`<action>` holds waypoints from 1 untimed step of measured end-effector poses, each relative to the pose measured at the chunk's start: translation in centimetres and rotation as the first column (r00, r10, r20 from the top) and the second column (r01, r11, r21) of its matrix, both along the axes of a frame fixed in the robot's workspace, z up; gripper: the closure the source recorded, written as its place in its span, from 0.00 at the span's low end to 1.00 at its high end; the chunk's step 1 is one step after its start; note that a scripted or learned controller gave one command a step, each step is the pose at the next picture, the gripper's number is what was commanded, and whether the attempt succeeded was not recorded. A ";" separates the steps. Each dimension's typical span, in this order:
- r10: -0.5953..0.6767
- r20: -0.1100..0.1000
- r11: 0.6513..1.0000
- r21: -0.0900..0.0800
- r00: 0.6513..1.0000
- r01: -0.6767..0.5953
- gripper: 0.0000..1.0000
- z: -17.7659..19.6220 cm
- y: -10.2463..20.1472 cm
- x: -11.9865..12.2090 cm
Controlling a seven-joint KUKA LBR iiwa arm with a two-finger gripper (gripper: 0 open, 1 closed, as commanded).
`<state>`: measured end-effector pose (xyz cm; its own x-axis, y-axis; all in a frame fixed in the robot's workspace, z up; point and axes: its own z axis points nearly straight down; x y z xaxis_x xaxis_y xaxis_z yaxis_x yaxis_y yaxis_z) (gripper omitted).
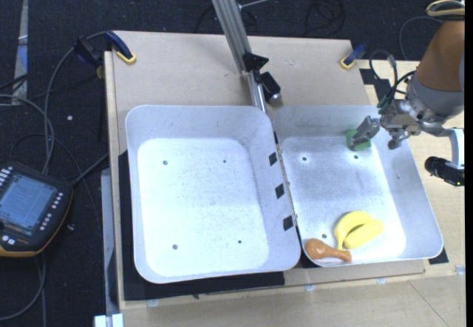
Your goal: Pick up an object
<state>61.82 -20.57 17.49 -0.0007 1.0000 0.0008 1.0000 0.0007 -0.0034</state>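
1. We see the grey two-finger gripper (378,131) hanging over the right white bin (414,200), clenched on a small green object (359,139).
2. We'd lift straight up, slowly, clear of the yellow banana (358,230).

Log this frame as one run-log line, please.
gripper: over right bin far edge | green object: at fingertip, grasp unclear | banana, orange object: untouched
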 end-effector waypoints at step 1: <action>0.000 0.000 1.000 0.000 1.000 0.000 0.00 -4.5 0.7 0.3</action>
